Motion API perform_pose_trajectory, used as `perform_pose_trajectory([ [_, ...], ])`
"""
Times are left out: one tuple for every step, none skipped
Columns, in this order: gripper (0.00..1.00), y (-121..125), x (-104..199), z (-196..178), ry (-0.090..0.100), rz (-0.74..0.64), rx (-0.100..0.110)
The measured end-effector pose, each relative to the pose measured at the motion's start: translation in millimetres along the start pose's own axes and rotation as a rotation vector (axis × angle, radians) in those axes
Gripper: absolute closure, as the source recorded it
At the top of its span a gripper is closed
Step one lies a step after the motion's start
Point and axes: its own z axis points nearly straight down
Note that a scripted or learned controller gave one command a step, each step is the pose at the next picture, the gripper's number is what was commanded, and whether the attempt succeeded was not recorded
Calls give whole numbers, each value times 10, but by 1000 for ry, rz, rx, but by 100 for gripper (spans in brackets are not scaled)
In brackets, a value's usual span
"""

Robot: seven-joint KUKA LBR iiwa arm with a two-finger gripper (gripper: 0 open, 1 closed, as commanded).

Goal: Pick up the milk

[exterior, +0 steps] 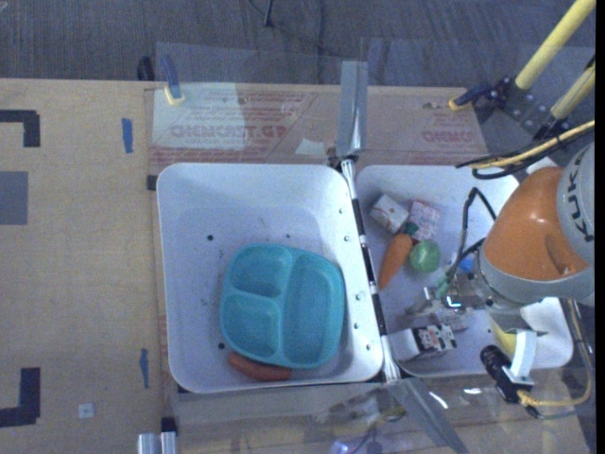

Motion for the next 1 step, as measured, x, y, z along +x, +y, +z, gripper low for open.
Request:
perform_pose_trajectory([
  [0,355,-102,-564,4,-91,9],
])
